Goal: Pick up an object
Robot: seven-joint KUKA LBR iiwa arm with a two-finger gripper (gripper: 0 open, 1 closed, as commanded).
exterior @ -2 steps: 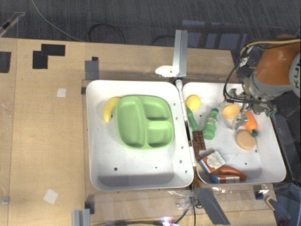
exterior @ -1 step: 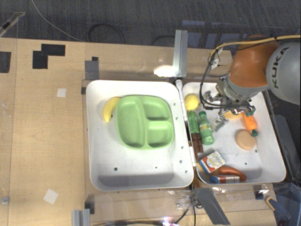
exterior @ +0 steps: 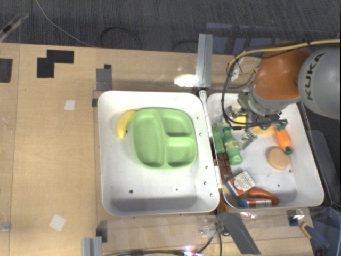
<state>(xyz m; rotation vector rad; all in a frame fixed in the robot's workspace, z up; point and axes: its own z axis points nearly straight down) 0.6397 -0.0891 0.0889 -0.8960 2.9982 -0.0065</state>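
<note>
My gripper [exterior: 250, 129] hangs low over the upper middle of the right bin [exterior: 303, 180], under the orange wrist band. Just left of it lie a green bottle [exterior: 230, 144] and a green stick-like piece [exterior: 217, 139] along the bin's left wall. To the right of the gripper lie a toy carrot [exterior: 283, 138] and a tan round cookie-like piece [exterior: 277, 158]. A yellow piece [exterior: 261, 130] peeks out beneath the gripper. At the bin's front sit a small colourful box [exterior: 241, 182] and a red-brown sausage [exterior: 260, 194] on a blue piece.
The left bin [exterior: 114, 185] holds a green divided plate [exterior: 162, 137] and a banana [exterior: 124, 123] at its left edge. A brown chocolate-like bar [exterior: 223, 167] lies by the divider between the bins. Cables loop above the wrist.
</note>
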